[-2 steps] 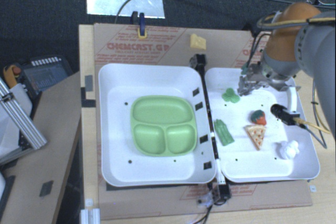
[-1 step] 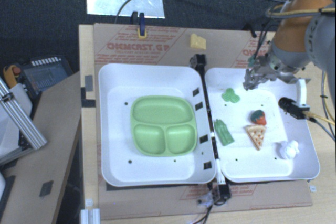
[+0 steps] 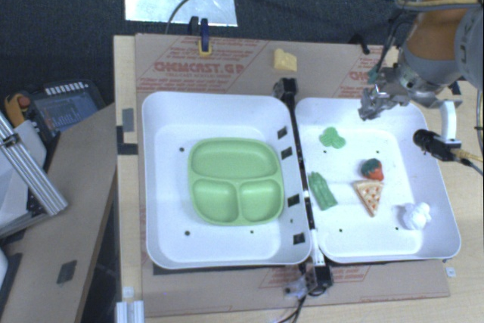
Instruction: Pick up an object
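Observation:
The right bin (image 3: 435, 234) holds a green broccoli-like piece (image 3: 331, 138), a flat green strip (image 3: 323, 191), a red and green toy strawberry (image 3: 371, 169), an orange pizza slice (image 3: 370, 197) and a white crumpled object (image 3: 415, 215). My gripper (image 3: 370, 108) hangs over that bin's far edge, up and right of the broccoli-like piece, with nothing seen between its fingers.
The left bin (image 3: 162, 238) holds a green three-compartment tray (image 3: 234, 181). A yellow block (image 3: 285, 60) lies on the cardboard behind the bins. A blue and yellow clamp (image 3: 203, 35) sits at the board's far edge. A control pendant (image 3: 64, 107) rests on the left table.

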Controlling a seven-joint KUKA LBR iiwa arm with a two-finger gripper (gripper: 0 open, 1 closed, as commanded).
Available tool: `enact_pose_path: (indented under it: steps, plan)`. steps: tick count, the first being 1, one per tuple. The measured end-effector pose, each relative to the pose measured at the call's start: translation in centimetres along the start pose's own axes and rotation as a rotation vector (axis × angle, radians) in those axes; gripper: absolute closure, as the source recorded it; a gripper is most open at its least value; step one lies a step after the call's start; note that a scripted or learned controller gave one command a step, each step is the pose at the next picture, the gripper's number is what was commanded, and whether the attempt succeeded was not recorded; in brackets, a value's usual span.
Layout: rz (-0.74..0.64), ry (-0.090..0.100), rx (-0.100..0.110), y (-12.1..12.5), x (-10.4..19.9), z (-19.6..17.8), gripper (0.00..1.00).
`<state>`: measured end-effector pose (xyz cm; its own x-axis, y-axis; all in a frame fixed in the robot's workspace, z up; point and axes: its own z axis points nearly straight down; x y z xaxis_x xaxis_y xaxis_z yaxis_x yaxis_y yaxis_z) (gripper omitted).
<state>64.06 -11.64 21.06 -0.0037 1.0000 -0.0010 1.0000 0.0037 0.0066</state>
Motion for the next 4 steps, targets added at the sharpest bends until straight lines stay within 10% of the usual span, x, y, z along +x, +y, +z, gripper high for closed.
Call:
enact_pose_path:
  steps: [1,4]
  plan:
    - [0.0,0.0,-0.001,0.2,0.0,-5.4,1.0]
    - [-0.004,0.002,0.008,-4.3,14.8,-4.3,1.0]
